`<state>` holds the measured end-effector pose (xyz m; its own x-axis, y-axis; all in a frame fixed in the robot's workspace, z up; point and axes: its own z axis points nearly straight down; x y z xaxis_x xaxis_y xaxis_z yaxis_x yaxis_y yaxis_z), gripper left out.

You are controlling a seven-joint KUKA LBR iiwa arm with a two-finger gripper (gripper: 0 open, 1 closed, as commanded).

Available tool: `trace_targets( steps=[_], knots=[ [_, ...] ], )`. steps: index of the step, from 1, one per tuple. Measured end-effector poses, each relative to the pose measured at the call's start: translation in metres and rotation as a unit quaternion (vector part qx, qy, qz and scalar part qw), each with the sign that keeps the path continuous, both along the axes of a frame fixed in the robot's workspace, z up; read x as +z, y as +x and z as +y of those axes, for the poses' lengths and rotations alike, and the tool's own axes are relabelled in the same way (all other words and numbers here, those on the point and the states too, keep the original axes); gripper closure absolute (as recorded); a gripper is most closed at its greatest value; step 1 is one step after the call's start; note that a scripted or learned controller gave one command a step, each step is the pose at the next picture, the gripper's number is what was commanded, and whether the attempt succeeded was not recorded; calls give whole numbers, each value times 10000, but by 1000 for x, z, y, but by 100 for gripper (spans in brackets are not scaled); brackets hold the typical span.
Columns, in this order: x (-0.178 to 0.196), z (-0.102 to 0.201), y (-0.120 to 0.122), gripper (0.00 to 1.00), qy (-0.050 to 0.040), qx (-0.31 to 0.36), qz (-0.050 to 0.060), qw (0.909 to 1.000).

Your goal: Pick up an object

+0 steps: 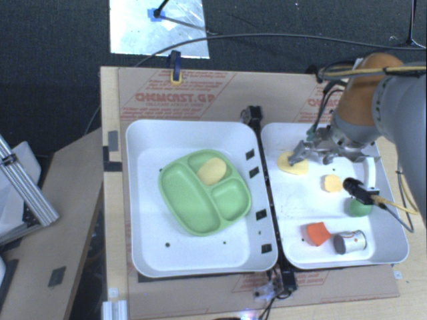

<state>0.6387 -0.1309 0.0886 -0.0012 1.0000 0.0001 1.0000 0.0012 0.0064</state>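
My gripper (305, 153) hangs low over the far left part of the right bin (293, 212), reaching in from the right. Its tip is right at a flat pale yellow piece (292, 165) lying on the bin floor, and partly covers it. A small yellow chunk (331, 183) lies just to the right of that piece. Nearer the front sit a green round thing (359, 209), an orange block (317, 233) and a small silver can (351, 241) on its side.
The left bin (153, 245) holds a green divided plate (193, 209) with a yellow lump (212, 171) in its far compartment. A black divider (261, 179) with clips runs between the bins. The grey arm (400, 112) crosses the right bin's far right corner.
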Motion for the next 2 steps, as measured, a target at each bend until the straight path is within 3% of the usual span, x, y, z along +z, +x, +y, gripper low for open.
trace_targets(
  steps=[1, 2],
  knots=[
    [13, 1, 2, 100, -4, 7, -38, 10000],
    [74, -7, 9, 100, -11, 12, -8, 10000]
  ],
)
